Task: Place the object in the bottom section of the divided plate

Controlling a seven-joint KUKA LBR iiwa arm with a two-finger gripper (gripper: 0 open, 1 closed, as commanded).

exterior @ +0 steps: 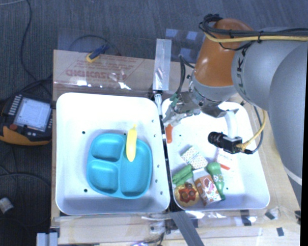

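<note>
Cardboard sheet [102, 72], upper left of the frame behind the bins: red printed lettering, upside down and too blurred to read.
Handheld screen [31, 114], left edge of the frame: lit display, its content too small to read.
Food packets [208, 188], lower right bin: printed wrappers, no words readable.

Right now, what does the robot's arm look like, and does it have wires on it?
The arm is big, round and smooth grey, with a shiny orange band above the wrist. Yes, it has wires: black and yellow cables run along its top. At its end sits the gripper, a small silvery metal part with dark bits, much thinner than the fat arm.
</note>
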